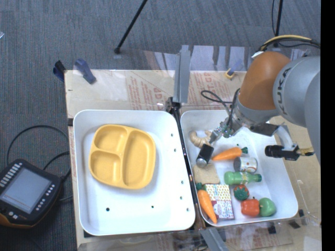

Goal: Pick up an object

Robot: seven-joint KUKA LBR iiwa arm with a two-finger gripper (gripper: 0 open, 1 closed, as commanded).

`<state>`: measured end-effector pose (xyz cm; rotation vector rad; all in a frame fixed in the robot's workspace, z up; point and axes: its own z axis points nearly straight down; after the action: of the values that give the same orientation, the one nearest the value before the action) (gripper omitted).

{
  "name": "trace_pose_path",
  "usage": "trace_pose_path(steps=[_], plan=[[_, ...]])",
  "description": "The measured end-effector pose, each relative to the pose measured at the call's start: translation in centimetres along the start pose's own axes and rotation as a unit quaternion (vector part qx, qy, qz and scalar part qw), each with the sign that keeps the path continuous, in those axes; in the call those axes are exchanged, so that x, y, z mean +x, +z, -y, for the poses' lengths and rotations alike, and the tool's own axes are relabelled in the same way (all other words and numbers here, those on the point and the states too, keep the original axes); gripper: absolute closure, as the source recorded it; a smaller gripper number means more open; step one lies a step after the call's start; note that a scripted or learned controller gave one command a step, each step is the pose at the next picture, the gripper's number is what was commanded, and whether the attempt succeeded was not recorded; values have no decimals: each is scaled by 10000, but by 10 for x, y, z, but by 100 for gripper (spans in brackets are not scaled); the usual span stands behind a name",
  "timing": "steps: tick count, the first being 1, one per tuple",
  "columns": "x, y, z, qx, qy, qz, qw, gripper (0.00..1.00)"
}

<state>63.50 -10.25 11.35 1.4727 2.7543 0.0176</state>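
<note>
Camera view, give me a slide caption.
KUKA arm's hand lowered into the right bin of toy food; yellow tray in the left bin.

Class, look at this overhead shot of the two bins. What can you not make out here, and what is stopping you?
- Gripper: too small and blurred in the camera view to tell open from shut.
- Dark object below it: touching or apart from the gripper cannot be told.
- Beige item: partly hidden behind the gripper, so its shape is unclear.
- Printed card: its print is too small to read.
- Arm: cut off by the right edge.
</note>
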Motion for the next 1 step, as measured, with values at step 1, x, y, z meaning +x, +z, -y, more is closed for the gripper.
trace_pose_path(steps=[1], plan=[[1,2,1,16,6,-16,10000,0]])
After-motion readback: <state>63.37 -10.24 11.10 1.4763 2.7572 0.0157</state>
